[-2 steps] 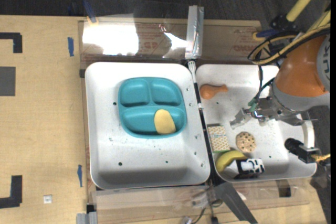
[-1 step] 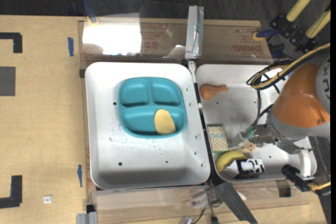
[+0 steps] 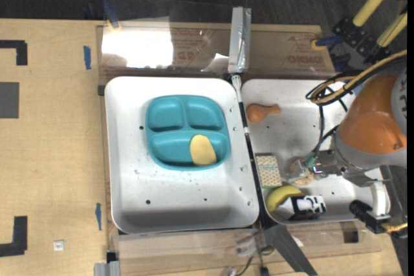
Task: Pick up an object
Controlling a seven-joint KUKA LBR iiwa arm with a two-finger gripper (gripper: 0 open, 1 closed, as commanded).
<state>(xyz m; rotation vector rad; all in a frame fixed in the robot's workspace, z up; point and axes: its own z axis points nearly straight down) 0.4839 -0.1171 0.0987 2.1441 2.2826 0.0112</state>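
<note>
While the arm (image 3: 369,126) leans over the right bin (image 3: 291,119), step in hand: I judge it is the approach to a pick, with nothing lifted yet.
Left bin (image 3: 129,158): it holds a teal divided tray (image 3: 169,119) with a yellow oval piece (image 3: 203,150) in one compartment; it is well apart from the arm, so a poor choice.
Gripper (image 3: 309,167): it is low in the right bin; I cannot tell if it is open or closed, and I see no thing in it.
Banana (image 3: 281,196): near the gripper, at the front wall; probably the best target, to be taken across its narrow middle.
Black and white object (image 3: 307,205): just beside the banana, maybe touching; come down straight so it is not pushed.
Patterned flat piece (image 3: 268,170): it lies flat, hard to grip.
Orange piece (image 3: 261,112): alone near the back, a free second choice.
</note>
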